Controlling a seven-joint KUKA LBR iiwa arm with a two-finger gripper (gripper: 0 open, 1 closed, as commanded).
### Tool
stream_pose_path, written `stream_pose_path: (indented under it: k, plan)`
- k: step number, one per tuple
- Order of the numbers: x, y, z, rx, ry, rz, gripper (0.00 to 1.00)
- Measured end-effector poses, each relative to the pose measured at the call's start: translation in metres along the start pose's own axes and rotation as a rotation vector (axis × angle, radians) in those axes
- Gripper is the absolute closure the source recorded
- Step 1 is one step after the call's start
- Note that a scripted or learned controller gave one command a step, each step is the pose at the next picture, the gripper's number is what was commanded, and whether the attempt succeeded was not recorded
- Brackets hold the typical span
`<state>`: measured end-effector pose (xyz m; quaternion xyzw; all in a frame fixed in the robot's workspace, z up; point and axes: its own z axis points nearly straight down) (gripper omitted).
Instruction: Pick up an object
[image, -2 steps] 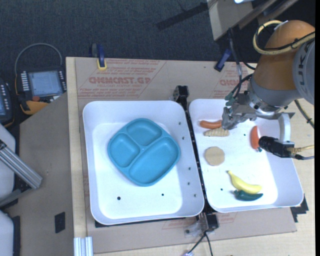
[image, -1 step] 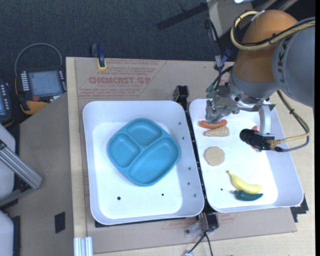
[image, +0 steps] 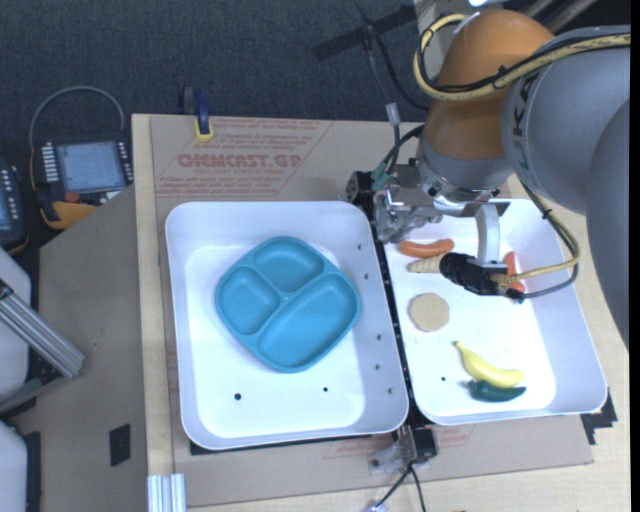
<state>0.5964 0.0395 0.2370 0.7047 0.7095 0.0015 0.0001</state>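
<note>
Yellow banana (image: 488, 369) curved, teal tip, low in right bin (image: 570, 330); end effector (image: 425, 215) grip state unclear.

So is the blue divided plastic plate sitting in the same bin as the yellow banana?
No. The blue divided plate lies in the left white bin, while the yellow banana lies in the right white bin.
</note>
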Motion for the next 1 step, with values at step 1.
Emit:
stream_pose_path:
  k: [1]
  plan:
    - [0.0453,0.0052,0.006,0.001,-0.001,0.001,1.0]
